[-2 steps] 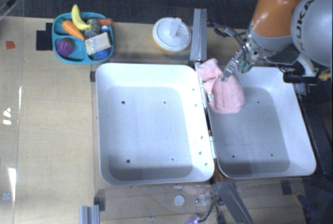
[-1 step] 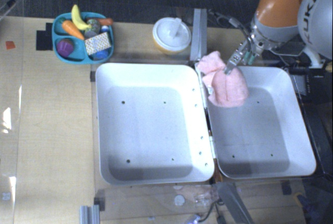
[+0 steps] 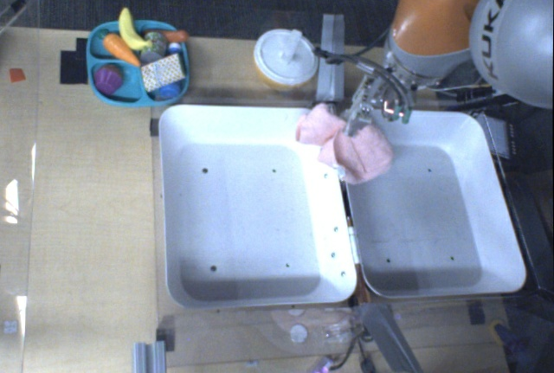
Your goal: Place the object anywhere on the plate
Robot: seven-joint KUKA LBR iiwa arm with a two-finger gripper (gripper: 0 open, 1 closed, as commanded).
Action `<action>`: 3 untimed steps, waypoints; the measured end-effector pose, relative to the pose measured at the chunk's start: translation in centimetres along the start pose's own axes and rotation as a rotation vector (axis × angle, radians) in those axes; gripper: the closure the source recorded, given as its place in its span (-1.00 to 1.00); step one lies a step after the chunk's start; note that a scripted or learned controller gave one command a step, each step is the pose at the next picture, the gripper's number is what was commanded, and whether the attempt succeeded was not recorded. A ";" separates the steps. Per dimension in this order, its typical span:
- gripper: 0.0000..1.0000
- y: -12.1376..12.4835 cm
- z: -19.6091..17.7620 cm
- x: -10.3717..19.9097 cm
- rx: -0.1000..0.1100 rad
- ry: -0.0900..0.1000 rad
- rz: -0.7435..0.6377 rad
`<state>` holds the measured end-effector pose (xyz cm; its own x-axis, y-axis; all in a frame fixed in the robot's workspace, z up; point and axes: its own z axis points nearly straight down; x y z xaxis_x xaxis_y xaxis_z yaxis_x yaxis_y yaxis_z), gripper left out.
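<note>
A pink cloth (image 3: 363,153) hangs bunched over the wall between the two white bins, one lobe (image 3: 316,125) over the left bin's back right corner and the bigger lobe over the right bin. My gripper (image 3: 353,125) comes down from the right onto the cloth's middle, and its fingers are pinched on a fold there. The blue sectioned plate (image 3: 93,61) sits on the bench beyond the left bin's back left corner, far to the left of the gripper. It carries toy food, including a banana (image 3: 130,29) and a carrot (image 3: 121,49).
A round white and yellow lidded container (image 3: 285,58) stands behind the bins, next to a grey post (image 3: 330,60). The left bin (image 3: 251,207) and right bin (image 3: 433,224) sit side by side. The arm's orange and grey bulk (image 3: 467,8) fills the upper right.
</note>
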<state>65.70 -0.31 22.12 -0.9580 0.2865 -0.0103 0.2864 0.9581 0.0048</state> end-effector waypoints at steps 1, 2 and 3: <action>1.00 4.6 0.1 2.5 -0.002 -0.001 -0.294; 1.00 8.1 -0.4 6.2 -0.002 0.002 -0.296; -1.00 8.1 -0.4 6.2 -0.002 0.002 -0.296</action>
